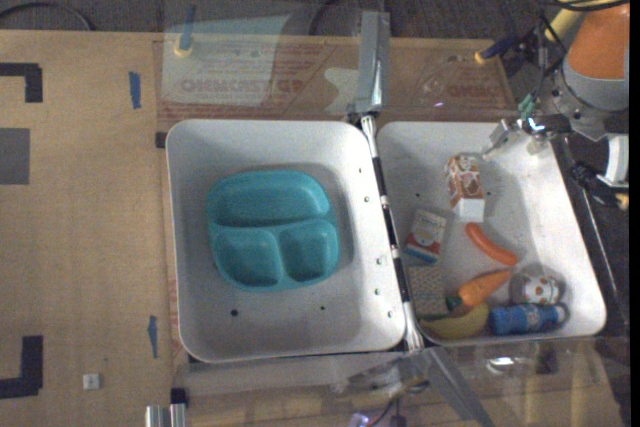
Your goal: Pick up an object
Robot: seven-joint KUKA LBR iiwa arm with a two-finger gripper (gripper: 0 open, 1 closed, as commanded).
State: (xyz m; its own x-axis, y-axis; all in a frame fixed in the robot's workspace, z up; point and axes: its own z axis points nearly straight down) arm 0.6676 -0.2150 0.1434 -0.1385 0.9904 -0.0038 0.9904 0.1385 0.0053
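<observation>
1. Arm's jaws [520,127] sit at the upper right of the frame, over the right bin's [575,215] top edge. Can't tell if they're wide or narrow, nothing visibly in them.
2. That bin holds a patterned carton [465,179], small white box [428,235], orange sausage thing [491,244], carrot [480,287], banana [458,322], blue bottle [524,318].
3. Left bin [200,315] has a teal divided tray [273,227].

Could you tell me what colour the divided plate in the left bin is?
Teal, seen in the camera view: the three-compartment plastic plate.
</observation>
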